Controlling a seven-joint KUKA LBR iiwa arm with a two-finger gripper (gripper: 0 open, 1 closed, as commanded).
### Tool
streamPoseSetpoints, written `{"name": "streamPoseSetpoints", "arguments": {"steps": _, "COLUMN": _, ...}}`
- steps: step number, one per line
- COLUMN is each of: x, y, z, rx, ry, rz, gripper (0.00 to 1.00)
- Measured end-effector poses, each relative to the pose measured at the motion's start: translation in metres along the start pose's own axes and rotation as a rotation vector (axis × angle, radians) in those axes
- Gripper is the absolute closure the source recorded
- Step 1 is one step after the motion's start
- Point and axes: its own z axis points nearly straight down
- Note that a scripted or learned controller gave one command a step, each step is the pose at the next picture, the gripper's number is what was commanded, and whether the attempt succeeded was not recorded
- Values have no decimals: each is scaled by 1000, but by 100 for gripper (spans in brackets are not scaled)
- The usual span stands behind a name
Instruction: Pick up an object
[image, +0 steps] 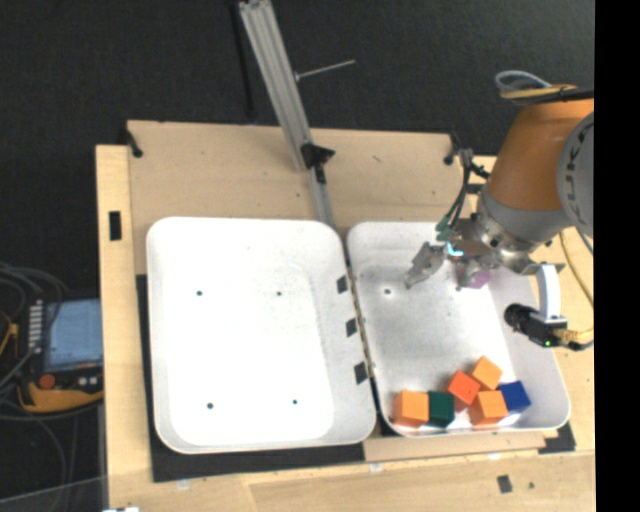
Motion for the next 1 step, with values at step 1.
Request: {"name": "streamPoseSetpoints", "arguments": {"steps": 1, "x": 0, "y": 1, "z": -3, "rx": -5, "ry": 0, "rz": 1, "gripper": 0}}
